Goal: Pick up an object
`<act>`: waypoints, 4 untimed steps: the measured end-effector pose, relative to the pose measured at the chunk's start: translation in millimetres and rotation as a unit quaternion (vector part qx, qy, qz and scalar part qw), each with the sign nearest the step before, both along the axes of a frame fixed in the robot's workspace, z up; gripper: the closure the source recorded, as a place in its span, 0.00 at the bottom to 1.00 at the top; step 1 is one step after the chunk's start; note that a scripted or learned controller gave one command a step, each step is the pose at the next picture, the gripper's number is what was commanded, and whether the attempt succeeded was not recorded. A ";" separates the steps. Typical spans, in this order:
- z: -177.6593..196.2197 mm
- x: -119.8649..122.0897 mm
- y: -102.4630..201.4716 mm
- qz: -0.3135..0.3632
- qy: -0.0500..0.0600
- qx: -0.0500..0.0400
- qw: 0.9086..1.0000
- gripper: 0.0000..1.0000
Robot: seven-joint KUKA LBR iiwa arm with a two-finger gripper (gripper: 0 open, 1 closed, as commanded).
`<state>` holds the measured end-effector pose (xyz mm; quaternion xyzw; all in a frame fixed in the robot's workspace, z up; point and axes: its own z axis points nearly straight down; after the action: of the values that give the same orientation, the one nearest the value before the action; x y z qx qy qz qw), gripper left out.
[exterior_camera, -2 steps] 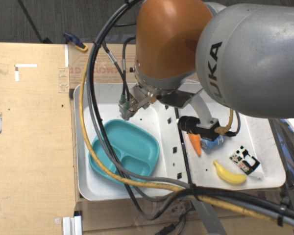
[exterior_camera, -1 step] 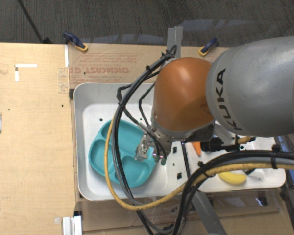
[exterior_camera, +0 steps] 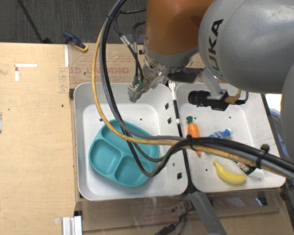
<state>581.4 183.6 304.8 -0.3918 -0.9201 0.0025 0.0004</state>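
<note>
left bin [exterior_camera: 88,106] | teal tray [exterior_camera: 118,155] near front-left corner | hand [exterior_camera: 135,94] over back half

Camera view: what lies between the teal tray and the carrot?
The meeting walls of the left bin and right bin, with the arm's cables crossing in front, part the teal tray from the carrot in the camera view.

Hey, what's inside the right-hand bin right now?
A carrot, a yellow banana and a blue-and-white item lie in the right bin. Cables cross it, partly hiding another item beside the banana; the arm covers its far corner.
</note>
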 end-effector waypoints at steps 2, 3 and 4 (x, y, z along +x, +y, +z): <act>-79.9 -68.1 12.8 -0.298 -0.001 -0.002 0.954 1.00; -73.5 -89.2 11.9 -0.087 0.001 -0.001 0.996 1.00; 42.7 -101.9 -5.7 0.163 0.000 0.001 0.987 1.00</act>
<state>479.6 177.9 347.5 -0.2368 -0.9716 0.0017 0.0000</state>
